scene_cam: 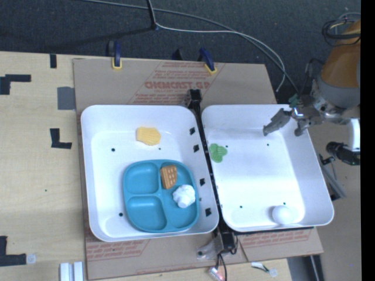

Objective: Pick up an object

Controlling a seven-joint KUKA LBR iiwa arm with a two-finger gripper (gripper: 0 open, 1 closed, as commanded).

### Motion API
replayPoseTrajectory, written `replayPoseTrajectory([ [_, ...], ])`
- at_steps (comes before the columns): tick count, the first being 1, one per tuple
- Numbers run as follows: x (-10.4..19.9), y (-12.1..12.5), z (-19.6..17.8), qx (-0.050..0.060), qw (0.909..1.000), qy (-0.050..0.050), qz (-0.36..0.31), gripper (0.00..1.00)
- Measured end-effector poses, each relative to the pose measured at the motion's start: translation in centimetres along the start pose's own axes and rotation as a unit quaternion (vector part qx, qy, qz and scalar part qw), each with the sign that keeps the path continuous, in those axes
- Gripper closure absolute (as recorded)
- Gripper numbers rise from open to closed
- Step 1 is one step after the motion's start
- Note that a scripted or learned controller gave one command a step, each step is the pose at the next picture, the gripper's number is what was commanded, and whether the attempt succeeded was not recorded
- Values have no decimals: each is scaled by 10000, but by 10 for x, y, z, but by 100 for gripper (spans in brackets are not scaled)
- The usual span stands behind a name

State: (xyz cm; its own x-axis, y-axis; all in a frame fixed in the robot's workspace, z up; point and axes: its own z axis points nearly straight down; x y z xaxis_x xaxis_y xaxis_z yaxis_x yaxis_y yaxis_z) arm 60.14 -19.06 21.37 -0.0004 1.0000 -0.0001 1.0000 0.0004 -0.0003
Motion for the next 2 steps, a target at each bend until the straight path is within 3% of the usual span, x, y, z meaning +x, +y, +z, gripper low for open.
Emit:
replayPoseTrajectory([
  [1,51,-38,-42,-17,10000,3,-17,0],
  [2,92,-39,-110,-31,10000,0,-18,0],
])
